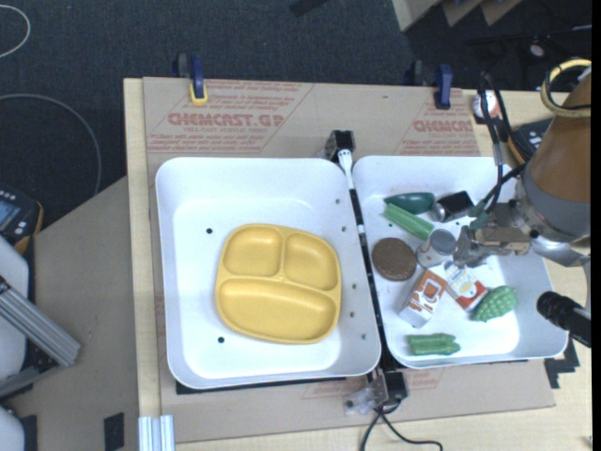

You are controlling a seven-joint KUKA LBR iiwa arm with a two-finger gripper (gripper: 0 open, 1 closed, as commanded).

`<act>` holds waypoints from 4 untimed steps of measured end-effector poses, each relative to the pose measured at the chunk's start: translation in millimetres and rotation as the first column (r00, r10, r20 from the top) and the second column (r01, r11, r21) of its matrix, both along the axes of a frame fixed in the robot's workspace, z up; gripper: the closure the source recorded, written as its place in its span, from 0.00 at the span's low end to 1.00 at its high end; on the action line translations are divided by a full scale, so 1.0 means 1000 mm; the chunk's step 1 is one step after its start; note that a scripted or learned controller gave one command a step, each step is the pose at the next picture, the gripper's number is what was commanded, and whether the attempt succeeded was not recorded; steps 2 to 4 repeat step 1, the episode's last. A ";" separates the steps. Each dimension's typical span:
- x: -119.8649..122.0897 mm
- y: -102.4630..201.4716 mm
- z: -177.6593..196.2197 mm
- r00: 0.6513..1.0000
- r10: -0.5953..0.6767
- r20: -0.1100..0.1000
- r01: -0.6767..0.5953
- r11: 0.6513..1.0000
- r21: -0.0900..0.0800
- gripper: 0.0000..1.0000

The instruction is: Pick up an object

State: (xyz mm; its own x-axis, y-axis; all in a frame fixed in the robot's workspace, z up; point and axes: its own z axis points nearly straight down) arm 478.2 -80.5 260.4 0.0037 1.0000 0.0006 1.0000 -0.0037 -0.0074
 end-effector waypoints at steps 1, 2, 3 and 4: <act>0.000 0.060 -0.070 1.000 0.008 0.000 -0.008 1.000 0.003 1.00; 0.000 0.060 -0.070 1.000 0.008 0.000 -0.008 1.000 0.003 1.00; 0.000 0.060 -0.070 1.000 0.008 0.000 -0.008 1.000 0.003 1.00; 0.000 0.060 -0.070 1.000 0.008 0.000 -0.008 1.000 0.003 1.00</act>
